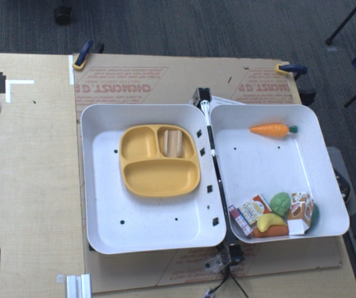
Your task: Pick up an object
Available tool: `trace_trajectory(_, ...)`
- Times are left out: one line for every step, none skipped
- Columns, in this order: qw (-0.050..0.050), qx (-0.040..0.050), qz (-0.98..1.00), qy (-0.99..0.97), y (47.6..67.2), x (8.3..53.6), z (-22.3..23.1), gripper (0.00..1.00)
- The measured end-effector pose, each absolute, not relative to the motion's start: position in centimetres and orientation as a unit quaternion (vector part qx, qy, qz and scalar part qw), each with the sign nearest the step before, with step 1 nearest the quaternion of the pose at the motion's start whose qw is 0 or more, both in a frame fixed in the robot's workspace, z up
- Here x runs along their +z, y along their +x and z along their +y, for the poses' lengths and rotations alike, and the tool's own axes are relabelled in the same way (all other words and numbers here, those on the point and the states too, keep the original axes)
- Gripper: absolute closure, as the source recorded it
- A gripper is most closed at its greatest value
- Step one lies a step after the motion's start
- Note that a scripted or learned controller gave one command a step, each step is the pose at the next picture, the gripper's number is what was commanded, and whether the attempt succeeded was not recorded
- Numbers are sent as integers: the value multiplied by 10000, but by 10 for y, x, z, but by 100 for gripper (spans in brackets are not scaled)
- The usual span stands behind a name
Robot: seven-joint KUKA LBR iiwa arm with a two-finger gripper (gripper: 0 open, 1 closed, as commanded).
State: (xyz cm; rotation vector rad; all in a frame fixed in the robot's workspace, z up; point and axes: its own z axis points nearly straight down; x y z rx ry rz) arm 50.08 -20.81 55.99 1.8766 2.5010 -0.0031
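Gripper state and arm pose could not be told from the camera view, so the risks below were judged from the layout alone. On the bench (28, 185) a cardboard sheet (128, 82) carried the two bins, touching along their inner walls. The left bin (97, 185) held a yellow divided plate (159, 182), and a wooden block (172, 143) lay in the plate's upper right compartment. The right bin (258, 166) held the remaining candidates. A toy carrot (269, 129) lay alone near the far wall, well apart from everything else. A green toy vegetable (280, 202), two small cartons (254, 210) (301, 207) and a yellow toy banana (271, 221) were packed together in the near corner.

Likely failures, most to least serious:
- A descent into the packed corner would probably strike the bin wall or close on two toys at once.
- A grasp at the block could catch the compartment ridge and drag the plate.
- The carrot, being rounded and tapered, might roll or squirt out of a closing grip, though it looked the safest target
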Motion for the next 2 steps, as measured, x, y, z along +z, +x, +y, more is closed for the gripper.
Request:
trace_trajectory(93, -12, 8004, 5994, 502, 569, -208, 100)
trace_trajectory(113, -12, 8010, 5985, 504, 579, -208, 100)
